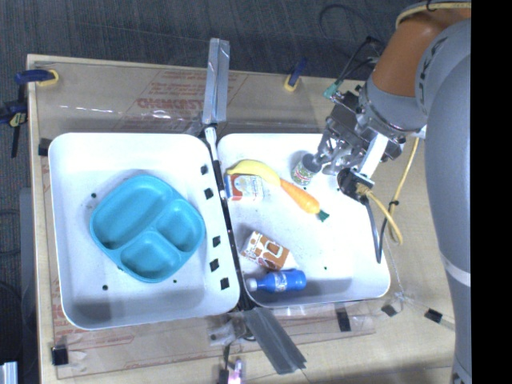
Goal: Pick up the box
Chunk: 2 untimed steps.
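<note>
- Gripper (326, 157) hangs over the far part of the right bin (358, 272), down close to a small can (304, 171). Fingers are dark and bunched against the wrist hardware; cannot tell if they are spread or pressed together, and nothing can be made out between them.
- Box (265, 251), brown and white, lies flat in the near half of the right bin, tilted on a diagonal, well apart from the gripper.
- Blue bottle (279, 281) lies on its side just nearer than the box, along the bin's near wall.
- Banana (252, 169) sits at the far left of the right bin, curving over a small white carton (246, 188) with red print.
- Carrot (302, 198), orange with a green tip, lies just right of the banana's end, near the can.
- Left bin (72, 246) holds a blue divided tray (146, 226) with three compartments.
- Both bins rest on the bench (120, 94), touching along the middle.
</note>
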Motion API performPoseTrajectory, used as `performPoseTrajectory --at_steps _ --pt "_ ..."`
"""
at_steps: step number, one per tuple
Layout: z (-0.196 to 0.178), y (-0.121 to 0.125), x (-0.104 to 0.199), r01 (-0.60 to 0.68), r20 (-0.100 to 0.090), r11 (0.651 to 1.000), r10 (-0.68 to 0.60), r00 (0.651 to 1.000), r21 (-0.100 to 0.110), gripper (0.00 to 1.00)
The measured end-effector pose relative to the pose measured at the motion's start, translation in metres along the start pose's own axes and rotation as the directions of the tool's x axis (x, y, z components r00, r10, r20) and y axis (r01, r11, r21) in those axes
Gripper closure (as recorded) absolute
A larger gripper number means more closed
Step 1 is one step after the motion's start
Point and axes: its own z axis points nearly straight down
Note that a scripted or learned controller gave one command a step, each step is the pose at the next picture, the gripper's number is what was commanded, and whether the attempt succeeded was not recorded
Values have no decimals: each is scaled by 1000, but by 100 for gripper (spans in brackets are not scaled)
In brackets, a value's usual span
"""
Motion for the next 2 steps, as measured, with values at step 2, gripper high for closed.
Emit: performPoseTrajectory --at_steps 2 --pt "71 -10 84 -433 4 901 433 901 3 100"
